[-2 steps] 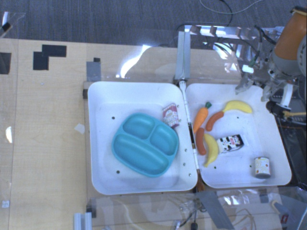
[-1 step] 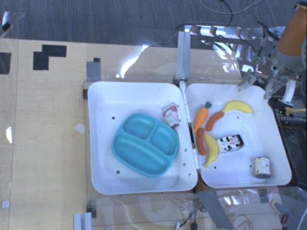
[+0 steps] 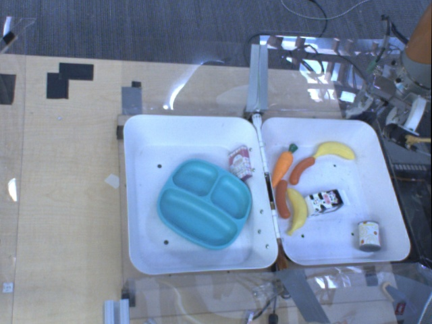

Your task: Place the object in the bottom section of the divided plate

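The divided plate (image 3: pixel 205 204) lies in my left bin (image 3: pixel 145 147) — a small red packet (image 3: pixel 240 162) sits just beside its upper rim. My arm (image 3: pixel 417 52) hangs over the top right; how my grip stands I cannot tell.

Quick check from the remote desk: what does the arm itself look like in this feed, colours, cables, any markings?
The arm sits at the upper right corner: an orange band above a grey wrist section, then pale metal and white parts below, with thin dark cables running along them. No markings are legible. The tool's shape is too cluttered against the bench frame to make out.
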{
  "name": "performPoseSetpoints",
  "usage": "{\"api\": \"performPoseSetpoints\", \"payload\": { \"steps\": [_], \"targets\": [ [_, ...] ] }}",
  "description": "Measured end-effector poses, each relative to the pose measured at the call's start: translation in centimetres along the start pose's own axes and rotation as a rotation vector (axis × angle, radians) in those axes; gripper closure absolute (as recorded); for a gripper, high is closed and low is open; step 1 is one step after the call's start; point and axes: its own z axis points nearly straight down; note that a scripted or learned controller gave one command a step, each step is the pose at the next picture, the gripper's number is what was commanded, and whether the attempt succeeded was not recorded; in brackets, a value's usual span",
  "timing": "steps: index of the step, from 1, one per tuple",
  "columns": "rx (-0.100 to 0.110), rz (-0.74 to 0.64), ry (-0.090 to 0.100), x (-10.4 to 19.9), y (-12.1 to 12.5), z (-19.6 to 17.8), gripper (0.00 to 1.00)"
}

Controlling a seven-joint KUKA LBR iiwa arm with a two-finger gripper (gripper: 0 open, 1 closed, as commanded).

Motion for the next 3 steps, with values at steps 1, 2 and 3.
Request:
{"api": "performPoseSetpoints", "payload": {
  "steps": [1, 2, 3],
  "targets": [
    [0.000, 0.103, 0.000, 0.5, 0.3, -6.3, 0.00],
    [0.003, 0.120, -0.001, 0.6, 0.2, -4.1, 0.00],
    [0.004, -0.132, 0.001, 8.1, -3.9, -0.6, 0.00]
  ]
}}
